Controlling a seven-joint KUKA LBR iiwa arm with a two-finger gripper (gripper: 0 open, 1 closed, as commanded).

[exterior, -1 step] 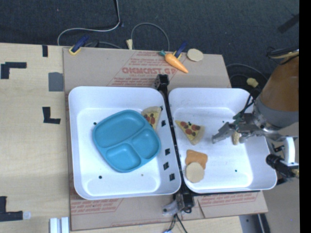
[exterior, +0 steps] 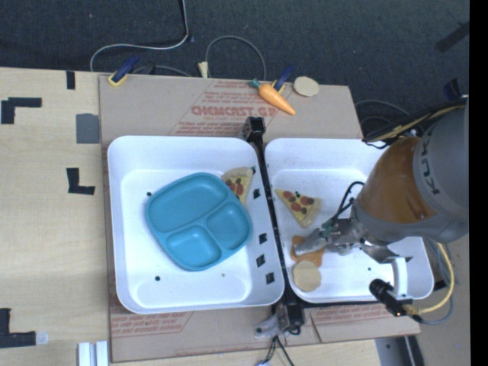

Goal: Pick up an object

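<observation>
My gripper reaches in from the right, low over the right bin. Its tip is right at a brown-orange toy food piece near the bin's front left. A round tan cookie-like piece lies just in front of that. A pizza slice toy rests a little behind the gripper. The gripper's tip is small and partly merges with the brown piece.
The left bin holds a blue divided plate and a second pizza slice by the divider. On the cardboard behind the bins lie a toy carrot and a tan disc. The arm's bulk covers the right bin's right side.
</observation>
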